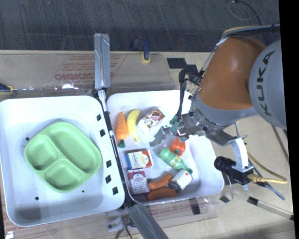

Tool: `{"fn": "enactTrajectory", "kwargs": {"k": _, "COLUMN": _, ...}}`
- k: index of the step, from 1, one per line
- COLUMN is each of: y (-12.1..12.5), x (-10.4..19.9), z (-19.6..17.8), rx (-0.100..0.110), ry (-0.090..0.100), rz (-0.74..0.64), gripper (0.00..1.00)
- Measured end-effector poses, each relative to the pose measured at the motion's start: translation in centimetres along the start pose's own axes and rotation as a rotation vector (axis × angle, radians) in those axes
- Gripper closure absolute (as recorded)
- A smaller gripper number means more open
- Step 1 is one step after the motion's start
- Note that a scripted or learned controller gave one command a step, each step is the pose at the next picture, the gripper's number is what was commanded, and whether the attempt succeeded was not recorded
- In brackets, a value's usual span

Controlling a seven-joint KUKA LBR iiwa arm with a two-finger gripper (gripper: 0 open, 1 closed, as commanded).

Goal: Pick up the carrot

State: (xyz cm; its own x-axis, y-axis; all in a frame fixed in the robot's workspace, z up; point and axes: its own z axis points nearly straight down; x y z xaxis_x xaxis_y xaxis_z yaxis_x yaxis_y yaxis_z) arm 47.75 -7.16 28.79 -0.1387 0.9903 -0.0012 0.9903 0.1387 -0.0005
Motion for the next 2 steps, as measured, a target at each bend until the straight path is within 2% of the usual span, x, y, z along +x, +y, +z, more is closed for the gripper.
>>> {"fn": "enactTrajectory", "kwargs": {"k": 1, "y": 7.9, "x": 3.7, "z": 9.8, "rx": 0.007, "ry": 0.001, "rz": 0.272, "gripper": 0.0}}
{"fn": "enactTrajectory", "kwargs": {"k": 2, "y": 13.0, "x": -0.8, "z": 6.9, "rx": 0.002, "ry": 0.002, "rz": 0.369, "gripper": 0.0}}
